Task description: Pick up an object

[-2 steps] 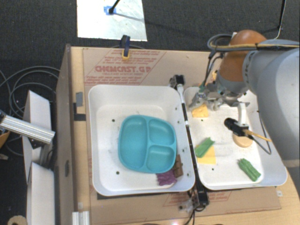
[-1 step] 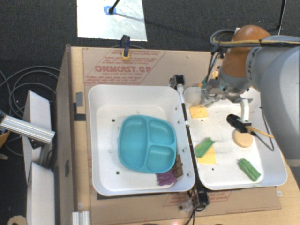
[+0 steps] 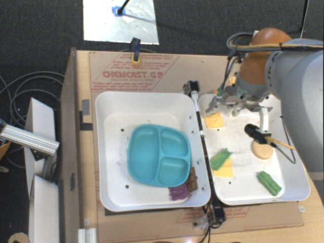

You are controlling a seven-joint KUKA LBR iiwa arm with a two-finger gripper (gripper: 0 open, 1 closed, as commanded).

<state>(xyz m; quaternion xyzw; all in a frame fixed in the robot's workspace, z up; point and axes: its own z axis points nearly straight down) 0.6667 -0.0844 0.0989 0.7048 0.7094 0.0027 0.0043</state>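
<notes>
— Dark carpet surrounds the cardboard-topped surface [image 3: 131, 70]; what's on it?
— Two white bins. The right bin [image 3: 298, 186] holds a yellow block [image 3: 213, 121], beside the hand [image 3: 225, 104].
— Hand open or closed?
— Can't tell; the arm's bulk hides it.
</notes>
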